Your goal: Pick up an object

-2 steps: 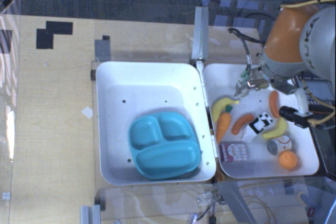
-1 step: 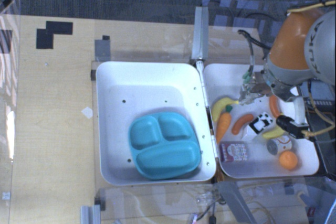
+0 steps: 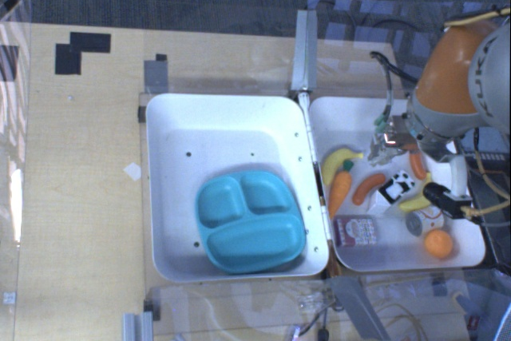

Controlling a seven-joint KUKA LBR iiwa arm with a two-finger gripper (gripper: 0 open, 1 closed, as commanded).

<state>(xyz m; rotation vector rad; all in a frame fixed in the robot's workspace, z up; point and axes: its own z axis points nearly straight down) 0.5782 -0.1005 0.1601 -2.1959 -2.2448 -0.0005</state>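
the arm (image 3: 459,76) leans in over the right bin (image 3: 471,255), its gripper (image 3: 385,141) hanging above a banana (image 3: 337,160), a carrot (image 3: 340,192) and a sausage (image 3: 368,187); i cannot tell how its hand is set. an orange (image 3: 437,243) sits near the bin's front corner. a blue divided plate (image 3: 251,221) lies in the left bin (image 3: 172,132).

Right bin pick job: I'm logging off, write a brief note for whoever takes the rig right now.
Gripper: low over the right bin, near its back; whether it holds anything cannot be told.
Right bin: carrot, banana, sausage, orange, small box, a black-and-white item.
Left bin: blue divided tray.
Done: no pick visible.
Left: grasp one object and lift it.
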